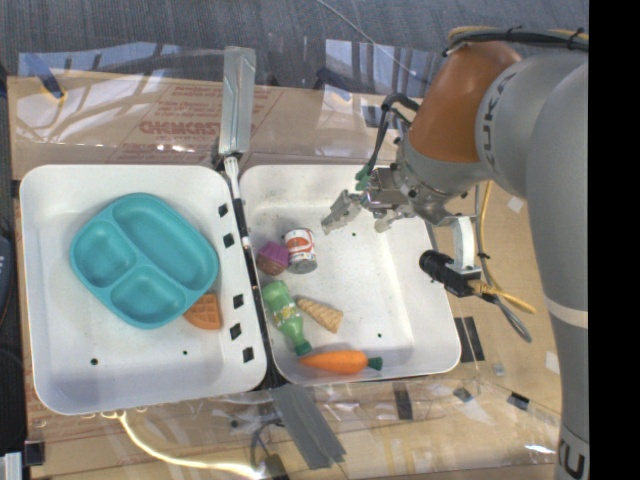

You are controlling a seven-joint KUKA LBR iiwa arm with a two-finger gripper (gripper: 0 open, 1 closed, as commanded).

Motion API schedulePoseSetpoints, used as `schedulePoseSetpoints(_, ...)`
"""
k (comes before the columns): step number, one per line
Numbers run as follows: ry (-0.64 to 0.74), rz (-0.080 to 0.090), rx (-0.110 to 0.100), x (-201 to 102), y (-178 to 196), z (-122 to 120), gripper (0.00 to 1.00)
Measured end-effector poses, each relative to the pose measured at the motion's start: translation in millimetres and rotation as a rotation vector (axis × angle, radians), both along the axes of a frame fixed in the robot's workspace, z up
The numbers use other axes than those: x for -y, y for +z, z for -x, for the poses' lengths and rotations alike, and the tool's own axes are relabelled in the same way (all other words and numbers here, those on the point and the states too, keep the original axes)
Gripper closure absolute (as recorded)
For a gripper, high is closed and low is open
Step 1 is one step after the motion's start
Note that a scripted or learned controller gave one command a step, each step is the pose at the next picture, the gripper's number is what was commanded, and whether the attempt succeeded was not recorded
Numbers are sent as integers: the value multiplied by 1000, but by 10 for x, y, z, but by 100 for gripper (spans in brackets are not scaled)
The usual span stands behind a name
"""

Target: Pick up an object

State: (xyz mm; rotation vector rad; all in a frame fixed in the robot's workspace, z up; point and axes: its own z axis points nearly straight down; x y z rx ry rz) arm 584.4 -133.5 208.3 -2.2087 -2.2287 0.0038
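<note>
On the cardboard-covered bench (150, 118), two white bins (60, 368).

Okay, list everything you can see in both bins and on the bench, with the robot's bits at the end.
Bins: two, white, side by side on the bench.
Divided plate: one, teal, left bin.
Waffle piece: one, orange-brown, left bin, at the plate's lower right edge.
Can: one, red and white, right bin.
Purple toy: one, left of the can.
Bottle: one, green, right bin.
Cone: one, tan, right of the bottle.
Carrot: one, orange, right bin's front edge.
Hand: one, grey, above the right bin's back half.
Arm: one, grey with orange band, from the right.
</note>
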Motion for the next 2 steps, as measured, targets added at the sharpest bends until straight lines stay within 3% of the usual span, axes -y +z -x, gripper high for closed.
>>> schedulePoseSetpoints(1,-194,1,5,35,-972,-274,0)
schedulePoseSetpoints(2,-312,1,8,-263,-1139,599,0)
